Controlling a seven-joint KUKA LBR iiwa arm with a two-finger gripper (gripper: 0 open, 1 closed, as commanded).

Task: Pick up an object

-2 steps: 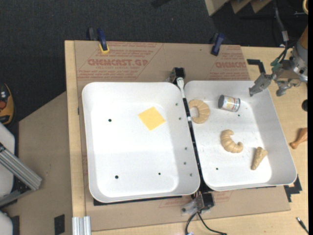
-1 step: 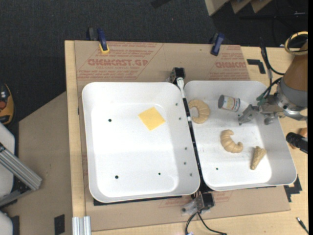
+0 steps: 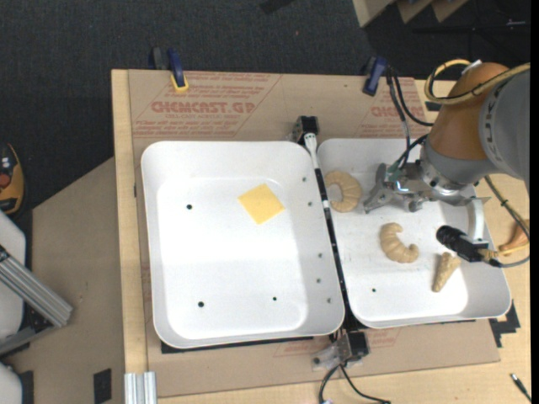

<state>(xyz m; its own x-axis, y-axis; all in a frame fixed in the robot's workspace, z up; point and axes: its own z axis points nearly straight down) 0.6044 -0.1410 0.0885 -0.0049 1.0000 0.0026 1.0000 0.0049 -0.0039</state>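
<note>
Nearest you in the right bin (image 3: 497, 297) lies a cone-shaped pastry (image 3: 444, 272), with a croissant (image 3: 398, 242) just left of it and a ring-shaped pastry (image 3: 343, 190) farther back by the divider. Your gripper (image 3: 389, 192) sits low beside that ring, nothing visibly held, and you can't tell from this angle how wide the jaws are. A yellow square (image 3: 262, 203) sits alone in the left bin (image 3: 164, 310); the ring looks like the likely target given where the arm is parked.
</note>
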